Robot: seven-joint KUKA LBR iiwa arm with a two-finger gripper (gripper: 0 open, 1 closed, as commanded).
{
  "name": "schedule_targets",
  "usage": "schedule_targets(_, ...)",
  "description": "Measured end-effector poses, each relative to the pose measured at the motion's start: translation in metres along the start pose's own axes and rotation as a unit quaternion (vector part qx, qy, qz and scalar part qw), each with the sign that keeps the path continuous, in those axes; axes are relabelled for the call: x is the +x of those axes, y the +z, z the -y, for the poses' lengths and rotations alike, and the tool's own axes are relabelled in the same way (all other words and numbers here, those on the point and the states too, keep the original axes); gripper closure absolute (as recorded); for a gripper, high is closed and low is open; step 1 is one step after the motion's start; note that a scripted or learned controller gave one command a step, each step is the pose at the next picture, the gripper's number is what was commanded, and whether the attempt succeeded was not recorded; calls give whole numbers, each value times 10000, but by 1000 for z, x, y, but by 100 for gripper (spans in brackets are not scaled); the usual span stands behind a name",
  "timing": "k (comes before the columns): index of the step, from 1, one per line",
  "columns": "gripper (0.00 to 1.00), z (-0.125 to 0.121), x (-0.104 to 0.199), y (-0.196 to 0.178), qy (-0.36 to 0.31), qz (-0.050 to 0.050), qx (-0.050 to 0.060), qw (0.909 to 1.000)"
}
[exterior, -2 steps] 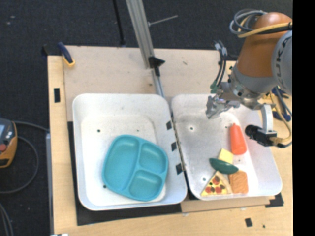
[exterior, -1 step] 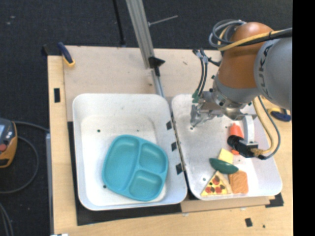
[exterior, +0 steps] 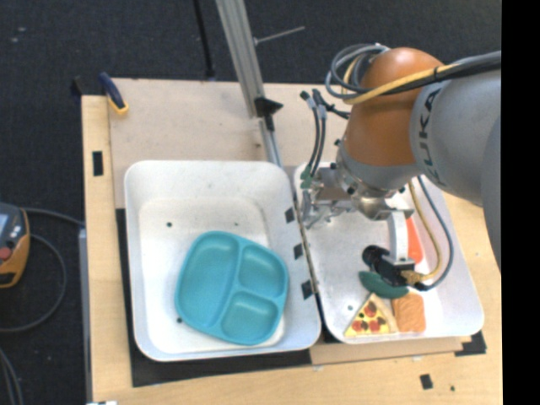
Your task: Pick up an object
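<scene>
At the far left, off the tabletop point(exterior: 177, 116), an orange and grey box point(exterior: 10, 247) sits on the dark floor with a cable looping away from it. A small blue and yellow clamp point(exterior: 114, 94) lies on the tabletop's back left corner.

The left bin point(exterior: 152, 192) holds a teal divided plate point(exterior: 234, 287). The plate lies flat in the near half of the bin, tilted a little off square, with its near edge close to the bin's front wall. An aluminium post point(exterior: 240, 49) rises behind this bin and leans toward the back of the scene.

The gripper point(exterior: 314, 212) hangs over the seam where the two bins meet, at the back left corner of the right bin point(exterior: 460, 298). Its metal body is seen from above and partly covered by the wrist. Whether it is spread or closed cannot be told from here, and nothing can be seen held in it. The arm point(exterior: 447, 133), grey with its orange band, comes in from the right and covers the back of that bin.

The small things lie in the right bin's near half, well apart from the gripper. A toy pizza slice point(exterior: 369, 319) lies by the front wall, and a dark green piece point(exterior: 384, 285) lies just behind it. A pale orange block point(exterior: 410, 313) sits just right of the slice. A thin orange stick point(exterior: 414, 236) lies further back.
</scene>
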State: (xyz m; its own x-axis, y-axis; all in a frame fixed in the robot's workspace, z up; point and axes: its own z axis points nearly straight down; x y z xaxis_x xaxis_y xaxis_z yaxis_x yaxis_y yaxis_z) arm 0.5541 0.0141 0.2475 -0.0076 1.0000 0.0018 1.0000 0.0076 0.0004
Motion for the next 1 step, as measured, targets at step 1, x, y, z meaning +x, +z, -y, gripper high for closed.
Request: schedule_targets(1,100,14,55,-8,-8,-4,1,10000)
